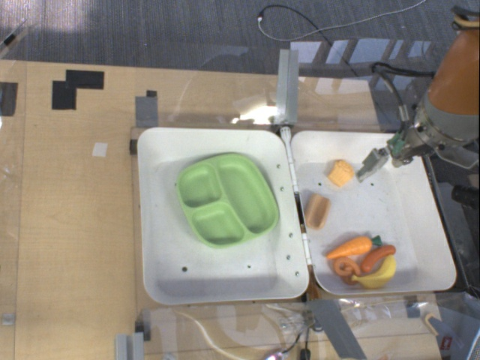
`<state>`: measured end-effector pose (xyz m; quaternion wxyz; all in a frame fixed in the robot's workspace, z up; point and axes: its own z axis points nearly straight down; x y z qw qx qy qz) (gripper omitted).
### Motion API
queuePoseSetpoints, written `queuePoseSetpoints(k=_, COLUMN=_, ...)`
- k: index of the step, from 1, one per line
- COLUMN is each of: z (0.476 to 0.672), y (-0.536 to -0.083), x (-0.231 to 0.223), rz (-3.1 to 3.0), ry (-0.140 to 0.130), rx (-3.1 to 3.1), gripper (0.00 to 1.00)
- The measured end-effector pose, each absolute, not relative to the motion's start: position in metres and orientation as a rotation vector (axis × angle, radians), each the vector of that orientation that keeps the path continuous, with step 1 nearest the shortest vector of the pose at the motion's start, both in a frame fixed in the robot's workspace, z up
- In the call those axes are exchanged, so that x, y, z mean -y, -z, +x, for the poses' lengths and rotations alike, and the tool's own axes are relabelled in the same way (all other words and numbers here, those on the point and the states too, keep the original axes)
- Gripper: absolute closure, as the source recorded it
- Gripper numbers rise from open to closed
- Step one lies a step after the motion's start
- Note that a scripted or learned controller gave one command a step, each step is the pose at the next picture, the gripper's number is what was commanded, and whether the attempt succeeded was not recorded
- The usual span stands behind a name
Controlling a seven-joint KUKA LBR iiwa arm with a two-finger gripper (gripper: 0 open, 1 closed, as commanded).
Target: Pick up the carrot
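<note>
The carrot (349, 247), orange with a small green top, lies in the right bin (412, 223) near its front, pointing left. It rests against a red sausage-shaped piece (377, 259) and a yellow banana (379, 275). My gripper (373, 161) hangs over the back of the right bin, well behind the carrot and apart from it, close to the right of a yellow-orange chunk (340, 174). Nothing shows between its fingers.
A tan bread-like piece (318, 211) lies by the right bin's left wall. A small orange curl (345, 268) sits just in front of the carrot. The left bin (161, 268) holds a green divided plate (259, 178). A metal post (287, 85) stands behind the bins' divider.
</note>
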<state>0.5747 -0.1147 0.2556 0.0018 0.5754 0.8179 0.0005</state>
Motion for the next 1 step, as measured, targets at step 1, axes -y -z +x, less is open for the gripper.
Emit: queuePoseSetpoints(k=1, z=0.5318, y=-0.2124, x=0.1677, rz=1.47, ry=0.0, rx=-2.774, gripper=0.0)
